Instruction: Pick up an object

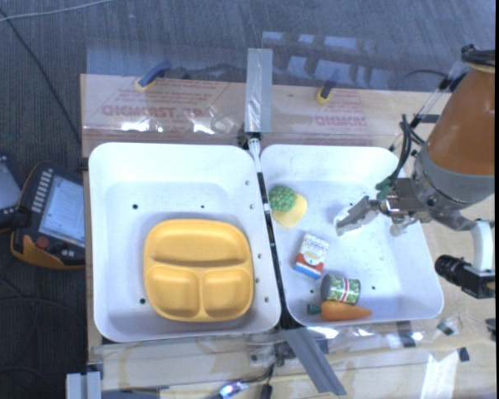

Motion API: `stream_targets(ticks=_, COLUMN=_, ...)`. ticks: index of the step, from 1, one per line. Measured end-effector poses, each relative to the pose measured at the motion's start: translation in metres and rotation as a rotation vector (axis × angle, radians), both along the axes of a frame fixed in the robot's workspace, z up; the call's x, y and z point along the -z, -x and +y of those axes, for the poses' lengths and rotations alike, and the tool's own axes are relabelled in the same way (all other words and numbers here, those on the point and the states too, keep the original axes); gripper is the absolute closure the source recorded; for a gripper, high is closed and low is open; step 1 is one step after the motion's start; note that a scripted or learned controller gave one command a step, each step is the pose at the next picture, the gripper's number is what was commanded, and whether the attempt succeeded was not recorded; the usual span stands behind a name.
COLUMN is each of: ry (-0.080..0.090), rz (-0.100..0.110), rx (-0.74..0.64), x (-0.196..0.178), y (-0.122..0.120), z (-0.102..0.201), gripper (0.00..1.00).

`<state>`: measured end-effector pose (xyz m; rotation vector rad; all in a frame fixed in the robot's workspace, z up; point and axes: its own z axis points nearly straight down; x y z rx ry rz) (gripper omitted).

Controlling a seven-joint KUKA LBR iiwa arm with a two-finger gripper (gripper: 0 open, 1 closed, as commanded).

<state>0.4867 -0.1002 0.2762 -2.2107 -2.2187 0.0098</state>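
The gripper, whether open or closed I cannot tell, hangs over the right bin holding nothing visible, with the small carton nearest, below and to its left, standing roughly upright

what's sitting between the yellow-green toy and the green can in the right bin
In the camera view, the small red-and-white carton lies between the yellow-green toy and the green can.

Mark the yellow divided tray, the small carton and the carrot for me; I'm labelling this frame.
yellow divided tray (200, 266): camera view, centre ridge between compartments.
small carton (312, 253): camera view, its upper face.
carrot (346, 312): camera view, middle of the orange body.
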Motion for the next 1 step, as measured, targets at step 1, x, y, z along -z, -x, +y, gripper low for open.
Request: stream_targets(ticks=1, ry=-0.003, rz=-0.001, rx=-0.239, x=0.0859, y=-0.0151, z=0.0396, gripper=0.00)
